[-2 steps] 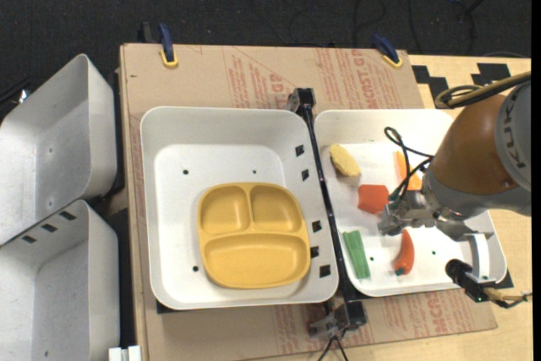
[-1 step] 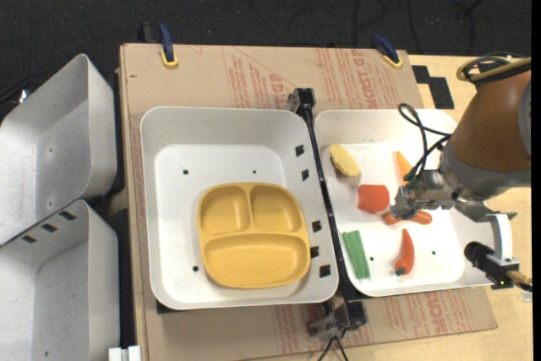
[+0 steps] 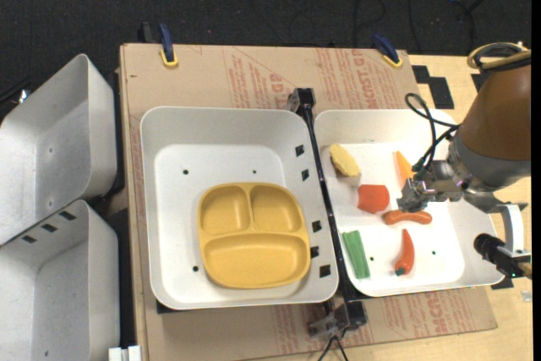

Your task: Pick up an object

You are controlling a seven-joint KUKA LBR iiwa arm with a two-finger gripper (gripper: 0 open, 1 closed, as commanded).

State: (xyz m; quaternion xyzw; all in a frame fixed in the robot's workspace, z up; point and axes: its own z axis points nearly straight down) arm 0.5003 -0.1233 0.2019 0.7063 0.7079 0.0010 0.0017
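Gripper [image 3: 413, 197] sits low in the right shallow white bin [image 3: 448, 270], directly over the curved orange-red plastic sausage [image 3: 407, 218] (probably the target, being nearest); its grip I cannot tell, and the sausage lies on the bin floor

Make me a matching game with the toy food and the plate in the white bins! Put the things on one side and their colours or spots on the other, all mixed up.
Things:
1. divided plate
2. flat stick-shaped piece
3. chunky block
4. sausage

Clues:
A. green, near the front of the right bin
B. yellow, alone in the left bin
C. orange-red, lying just below the gripper
D. red, left of the gripper

Pairs: 1-B, 2-A, 3-D, 4-C
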